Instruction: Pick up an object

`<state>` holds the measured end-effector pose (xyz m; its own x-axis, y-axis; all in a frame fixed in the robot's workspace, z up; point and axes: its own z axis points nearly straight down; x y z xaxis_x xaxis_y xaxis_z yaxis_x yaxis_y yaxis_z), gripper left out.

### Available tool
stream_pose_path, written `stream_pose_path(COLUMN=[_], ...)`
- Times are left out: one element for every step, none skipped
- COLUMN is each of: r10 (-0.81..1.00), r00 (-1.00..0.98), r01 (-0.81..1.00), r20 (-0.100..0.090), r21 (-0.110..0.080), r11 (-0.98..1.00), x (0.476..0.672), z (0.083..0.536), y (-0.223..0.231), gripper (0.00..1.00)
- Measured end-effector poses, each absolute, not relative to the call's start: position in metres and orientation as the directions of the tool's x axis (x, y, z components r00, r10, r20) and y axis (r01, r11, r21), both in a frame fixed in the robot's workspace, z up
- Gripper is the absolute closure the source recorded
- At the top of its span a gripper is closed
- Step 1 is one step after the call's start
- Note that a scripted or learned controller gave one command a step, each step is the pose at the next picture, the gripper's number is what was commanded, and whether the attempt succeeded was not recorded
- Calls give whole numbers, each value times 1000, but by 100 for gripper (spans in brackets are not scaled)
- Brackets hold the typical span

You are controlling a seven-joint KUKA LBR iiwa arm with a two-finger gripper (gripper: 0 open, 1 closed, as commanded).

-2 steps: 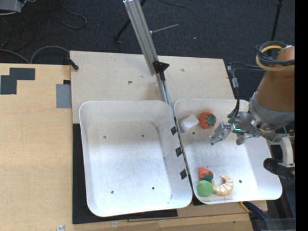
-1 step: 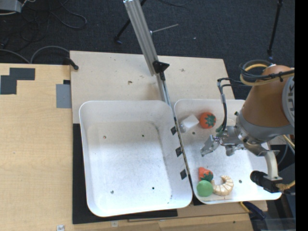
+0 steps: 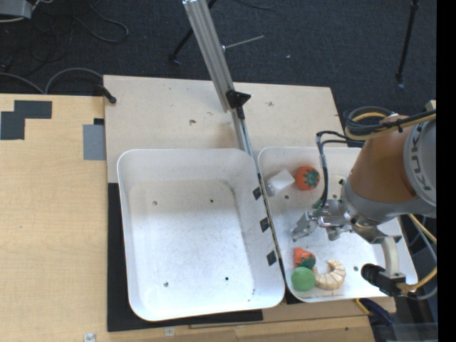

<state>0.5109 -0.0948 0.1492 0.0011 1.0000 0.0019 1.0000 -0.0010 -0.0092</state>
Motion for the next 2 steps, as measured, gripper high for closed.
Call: stream_pose_path(r10=[1000, 1000], r00=[0, 9], r01=[1000, 1000], r20=[2, 1], r21=[-9, -6], r11=[0, -9], x=[509, 510], z=[95, 108], y=[-94, -96], gripper=[0, 100])
